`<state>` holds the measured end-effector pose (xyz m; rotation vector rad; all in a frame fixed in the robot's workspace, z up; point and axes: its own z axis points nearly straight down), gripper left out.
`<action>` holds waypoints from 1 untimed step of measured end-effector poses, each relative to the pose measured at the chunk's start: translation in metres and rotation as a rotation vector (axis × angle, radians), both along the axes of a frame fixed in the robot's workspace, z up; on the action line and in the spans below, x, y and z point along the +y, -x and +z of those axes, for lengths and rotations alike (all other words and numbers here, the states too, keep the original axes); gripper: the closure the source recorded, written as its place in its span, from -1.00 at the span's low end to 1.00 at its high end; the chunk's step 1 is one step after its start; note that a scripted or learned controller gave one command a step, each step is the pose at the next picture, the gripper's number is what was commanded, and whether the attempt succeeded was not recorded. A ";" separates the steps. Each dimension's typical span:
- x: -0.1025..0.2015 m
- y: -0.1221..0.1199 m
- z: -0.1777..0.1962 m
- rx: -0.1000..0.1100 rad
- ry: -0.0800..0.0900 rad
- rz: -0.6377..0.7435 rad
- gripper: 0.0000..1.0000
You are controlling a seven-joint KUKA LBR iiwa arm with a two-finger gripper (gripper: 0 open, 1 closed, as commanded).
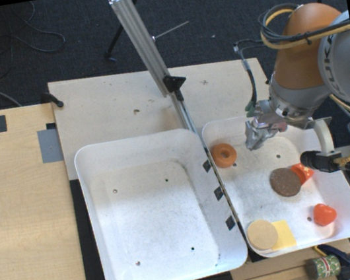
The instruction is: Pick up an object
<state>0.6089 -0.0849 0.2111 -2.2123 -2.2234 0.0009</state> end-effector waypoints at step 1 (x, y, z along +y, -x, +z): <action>0.056 -0.010 0.008 -0.003 0.001 0.000 1.00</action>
